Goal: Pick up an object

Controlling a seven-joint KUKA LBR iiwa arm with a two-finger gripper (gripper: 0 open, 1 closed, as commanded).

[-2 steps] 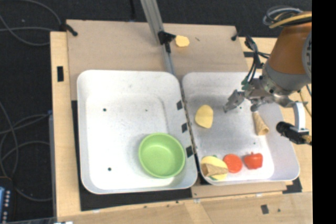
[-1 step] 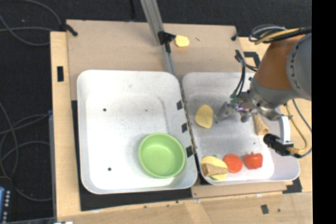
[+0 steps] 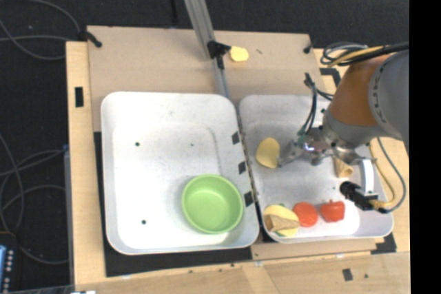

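In the right bin (image 3: 275, 110) a pale yellow, rounded object (image 3: 267, 152) lies near the left wall. My gripper (image 3: 292, 153) hangs low over this bin, its tip just right of the yellow object and very close to it. Along the bin's front edge lie a yellow and tan piece (image 3: 281, 219), a red-orange round object (image 3: 306, 214) and a red object (image 3: 333, 211). The grey arm with its orange band (image 3: 355, 96) comes in from the right.
A green bowl (image 3: 212, 203) sits at the front right of the left bin (image 3: 138, 127). A small yellow item (image 3: 239, 54) lies on the bench behind the bins. A slanted metal pole (image 3: 195, 3) rises at the back. Cables hang off the wrist on the right.
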